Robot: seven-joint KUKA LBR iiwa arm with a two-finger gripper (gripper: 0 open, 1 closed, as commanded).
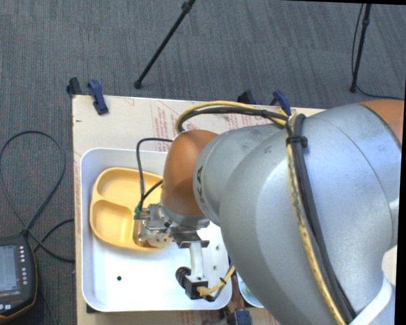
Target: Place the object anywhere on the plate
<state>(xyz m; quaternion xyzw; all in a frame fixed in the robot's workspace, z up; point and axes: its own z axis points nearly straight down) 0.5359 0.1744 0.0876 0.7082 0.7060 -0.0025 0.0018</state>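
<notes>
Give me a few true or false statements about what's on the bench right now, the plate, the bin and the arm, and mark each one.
1. The yellow plate lies inside the white bin. True.
2. The plate is one flat dish with no divisions. False: a ridge splits it into compartments.
3. The gripper is over the plate's lower right edge. True.
4. The arm reaches in from the left of the view. False: it comes from the right.
5. Blue clamps sit at the board's far edge. True.
</notes>
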